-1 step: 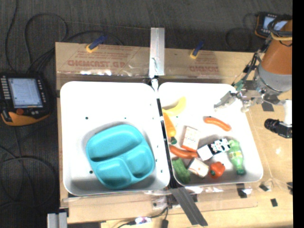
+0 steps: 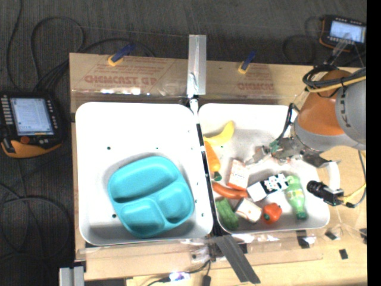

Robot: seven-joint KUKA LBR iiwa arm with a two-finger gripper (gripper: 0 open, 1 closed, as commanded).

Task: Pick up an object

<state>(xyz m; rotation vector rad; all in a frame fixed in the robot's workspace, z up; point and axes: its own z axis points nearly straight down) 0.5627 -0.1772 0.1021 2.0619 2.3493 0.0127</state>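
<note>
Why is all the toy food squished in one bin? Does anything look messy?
Yes, a bit. The toy food lies jumbled in the right bin, with the green bottle lying on its side. The left bin holds just a blue tray, sitting crooked.

Two white bins (image 2: 95, 124); one blue tray (image 2: 150, 195); one banana (image 2: 221, 131); one green bottle (image 2: 296, 196).

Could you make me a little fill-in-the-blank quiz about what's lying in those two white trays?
1. The divided plate in the left bin is colored ____.
2. The yellow banana lies in the ____ bin.
3. The green bottle lies near the right bin's ____ edge.
4. The band on the arm above the wrist is colored ____.

Missing words: blue; right; right; orange.
</note>
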